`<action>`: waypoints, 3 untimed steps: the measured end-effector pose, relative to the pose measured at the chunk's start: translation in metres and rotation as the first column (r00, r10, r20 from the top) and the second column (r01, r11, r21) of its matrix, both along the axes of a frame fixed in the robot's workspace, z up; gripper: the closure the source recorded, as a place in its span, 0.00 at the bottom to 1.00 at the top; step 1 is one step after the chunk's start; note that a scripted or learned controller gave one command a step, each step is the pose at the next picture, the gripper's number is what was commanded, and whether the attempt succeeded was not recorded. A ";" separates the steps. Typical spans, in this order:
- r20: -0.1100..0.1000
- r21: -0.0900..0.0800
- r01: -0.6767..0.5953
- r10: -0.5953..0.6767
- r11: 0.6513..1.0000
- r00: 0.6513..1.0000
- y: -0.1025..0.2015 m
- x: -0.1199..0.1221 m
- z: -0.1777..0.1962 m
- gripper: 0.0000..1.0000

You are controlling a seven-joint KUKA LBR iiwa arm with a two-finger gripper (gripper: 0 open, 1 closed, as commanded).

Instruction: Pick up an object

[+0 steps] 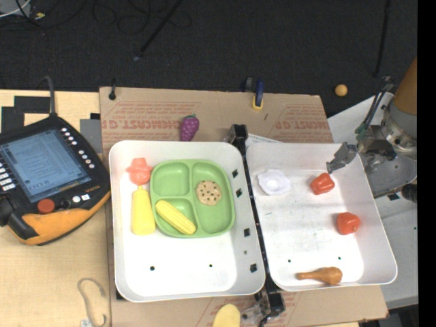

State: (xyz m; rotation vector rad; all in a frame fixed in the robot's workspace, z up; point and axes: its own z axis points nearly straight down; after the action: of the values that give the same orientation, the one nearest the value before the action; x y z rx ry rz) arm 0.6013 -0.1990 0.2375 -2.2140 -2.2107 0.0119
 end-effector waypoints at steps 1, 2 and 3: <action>0.014 -0.003 -0.002 0.002 1.000 1.000 0.000 0.002 0.008 0.00; 0.010 -0.003 -0.003 0.003 1.000 1.000 -0.002 0.008 -0.037 0.00; 0.009 -0.002 -0.003 0.004 1.000 1.000 0.000 0.005 -0.081 0.00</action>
State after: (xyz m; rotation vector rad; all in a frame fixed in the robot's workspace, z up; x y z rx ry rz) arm 0.6062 -0.1987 0.1565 -2.2153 -2.2198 0.0042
